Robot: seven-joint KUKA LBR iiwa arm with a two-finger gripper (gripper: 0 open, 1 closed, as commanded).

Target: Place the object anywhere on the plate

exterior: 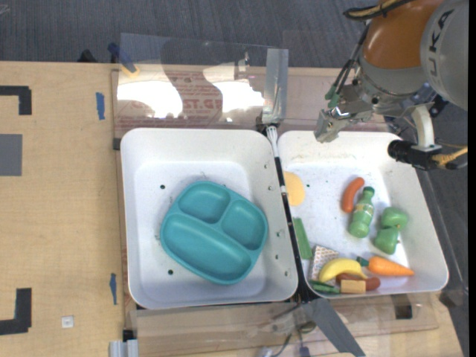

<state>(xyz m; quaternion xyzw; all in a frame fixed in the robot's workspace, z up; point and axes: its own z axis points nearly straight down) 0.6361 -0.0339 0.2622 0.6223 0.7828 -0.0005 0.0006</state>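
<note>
Note the gripper (325,131) poised over the far rim of the right bin (327,162), near its corner by the divider. Cannot tell whether apart or together at this angle; see nothing clamped in it.

Look for the task's thing among the toy foods (362,233) in that right bin: none lifted yet, none on the plate (216,233). Closest to the gripper, find a flat yellow slice (295,188) hard against the left wall. Further in, find a red sausage (352,194) touching a green bottle (362,214), with a green pepper (390,229) just beside. Along the near edge, find a carrot (389,267), a banana (342,268) and some small bits packed close.

Judge all of these light, stiff, hollow plastic with slick skins: nothing fragile, little weight to fight, but prone to squirt or roll out of a loose pinch. Expect trouble with the slice, lying flat and tight to the wall. Prefer the sausage or the bottle; take either across the narrow middle, square to its long axis, and mind the neighbour touching it.

Carry to the left bin (149,169), where the teal plate sits well apart from the toys; set down in any of its three wells.
</note>
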